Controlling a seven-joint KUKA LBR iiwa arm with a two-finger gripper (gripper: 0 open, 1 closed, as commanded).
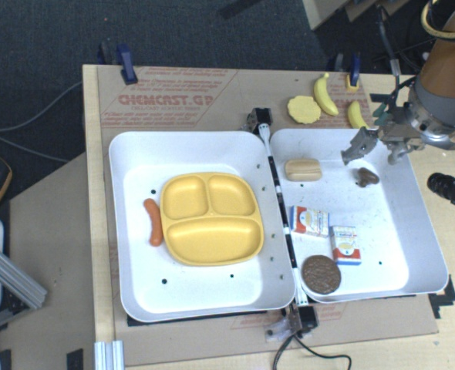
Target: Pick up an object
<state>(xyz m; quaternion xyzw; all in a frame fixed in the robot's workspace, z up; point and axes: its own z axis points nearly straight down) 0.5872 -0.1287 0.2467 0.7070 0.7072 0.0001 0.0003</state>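
Fingers (pixel 378 149) of the arm hang spread apart over the back of the right bin (pixel 412 230), holding nothing, so the approach step seems to be in hand. The likeliest target, in my judgement, is the small brown lump (pixel 366 177) lying on the bin floor just below and between the two prongs, apart from them. It looks dark, rounded and irregular, too small to name. The next move would call for a straight descent and a squeeze around it. Farther out in the same bin lie a tan bread-like block (pixel 303 169), two small cartons (pixel 311 222) (pixel 345 245) and a brown patty (pixel 321 274). The left bin (pixel 135 160) carries a yellow divided plate (pixel 210 218) with a sausage (pixel 154 222) beside it.
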